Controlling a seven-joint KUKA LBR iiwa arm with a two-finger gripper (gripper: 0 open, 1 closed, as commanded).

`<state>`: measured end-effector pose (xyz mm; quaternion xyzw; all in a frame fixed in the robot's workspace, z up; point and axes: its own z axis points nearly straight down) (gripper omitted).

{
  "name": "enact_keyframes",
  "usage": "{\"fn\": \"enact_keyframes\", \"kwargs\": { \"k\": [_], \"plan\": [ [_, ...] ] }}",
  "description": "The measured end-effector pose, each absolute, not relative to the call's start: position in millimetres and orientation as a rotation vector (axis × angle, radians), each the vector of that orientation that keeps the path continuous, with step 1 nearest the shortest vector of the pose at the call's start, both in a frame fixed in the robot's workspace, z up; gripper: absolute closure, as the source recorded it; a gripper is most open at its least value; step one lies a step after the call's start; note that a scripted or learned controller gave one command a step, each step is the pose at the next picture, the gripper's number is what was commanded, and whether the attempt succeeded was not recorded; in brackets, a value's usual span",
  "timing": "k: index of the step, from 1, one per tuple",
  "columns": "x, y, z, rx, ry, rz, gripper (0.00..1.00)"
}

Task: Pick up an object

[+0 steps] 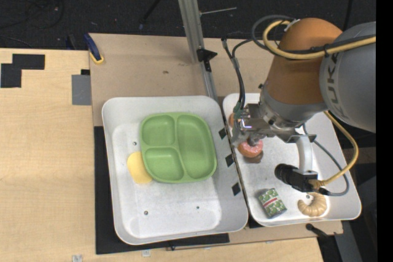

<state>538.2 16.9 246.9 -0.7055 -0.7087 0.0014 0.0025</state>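
Note:
My gripper hangs low over the far left part of the right bin. Right under it, and partly hidden by it, lies a small round pink and brown object like a doughnut. Whether the gripper touches it I cannot tell. A small green patterned packet lies near the bin's front edge. A tan croissant-shaped piece rests to the right of the packet.
The left bin holds a green divided plate with a yellow object tucked against its left edge. An upright metal post stands behind the bins. The grey and orange arm covers the back of the right bin.

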Motion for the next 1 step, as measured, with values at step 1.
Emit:
{"fn": "enact_keyframes", "kwargs": {
  "k": [1],
  "plan": [
    [521.9,73.8,245.7,-2.211,-2.224,0.005,1.0]
  ]
}}
